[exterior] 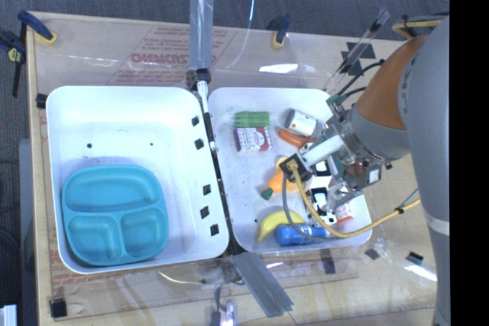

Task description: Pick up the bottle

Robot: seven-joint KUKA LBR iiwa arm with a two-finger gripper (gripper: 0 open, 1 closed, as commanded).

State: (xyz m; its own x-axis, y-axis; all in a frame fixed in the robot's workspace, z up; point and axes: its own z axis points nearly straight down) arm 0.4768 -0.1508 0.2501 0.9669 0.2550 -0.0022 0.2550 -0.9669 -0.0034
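Lying blue bottle (pixel 299 234) along right bin's (pixel 229 187) near wall, touching banana (pixel 272 224), probably slid there. Tool (pixel 325 198) hanging just above bottle, presumably lining up a grasp; open or closed impossible to tell.

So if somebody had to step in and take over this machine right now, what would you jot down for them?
Gripper: low over the right bin, above its right half. I cannot tell how its jaws stand, and nothing shows between them.
Bottle: the blue one, lying on its side at the right bin's near edge, beside the banana, nearer the camera than the gripper.
Also in that bin: a green packet, a red box, a small can. The blue tray sits in the left bin.
Done: nothing visible; the bottle is not lifted.
Left: get over the bottle, grasp, lift.
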